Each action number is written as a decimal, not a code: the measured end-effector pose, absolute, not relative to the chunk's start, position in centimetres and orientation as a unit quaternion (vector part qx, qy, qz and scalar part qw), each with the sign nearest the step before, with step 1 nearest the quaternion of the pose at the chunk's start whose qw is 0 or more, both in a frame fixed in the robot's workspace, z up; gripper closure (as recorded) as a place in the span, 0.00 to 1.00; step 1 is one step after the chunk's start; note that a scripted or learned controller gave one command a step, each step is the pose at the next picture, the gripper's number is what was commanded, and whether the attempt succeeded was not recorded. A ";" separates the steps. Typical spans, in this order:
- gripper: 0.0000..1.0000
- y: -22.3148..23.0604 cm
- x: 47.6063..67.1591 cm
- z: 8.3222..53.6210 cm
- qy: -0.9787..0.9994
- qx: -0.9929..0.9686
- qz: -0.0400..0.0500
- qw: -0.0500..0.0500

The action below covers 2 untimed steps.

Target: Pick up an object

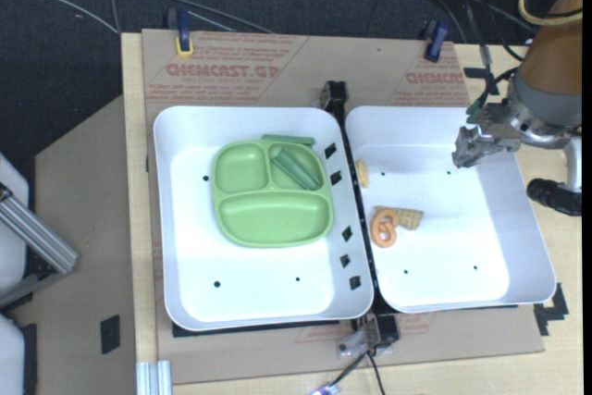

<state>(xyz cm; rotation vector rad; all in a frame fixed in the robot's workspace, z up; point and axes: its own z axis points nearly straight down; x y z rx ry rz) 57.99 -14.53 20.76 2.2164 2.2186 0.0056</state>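
While the two-finger metal gripper (pixel 470 146), its state impossible to tell, hangs at right, the small orange pretzel-shaped ring (pixel 384 228) could easily skid away.

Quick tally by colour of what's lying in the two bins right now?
Green: 2, the divided plate in the left bin and the green piece lying in the plate's upper right compartment.
Orange: 1, the ring in the right bin.
Tan: 2, the chunk touching the ring and the small bit near the divider.
Total: 5
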 end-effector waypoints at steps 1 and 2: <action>1.00 -14.5 58.1 25.3 0.708 0.707 0.001 0.002; 1.00 -8.4 58.2 24.1 0.709 0.705 0.000 -0.002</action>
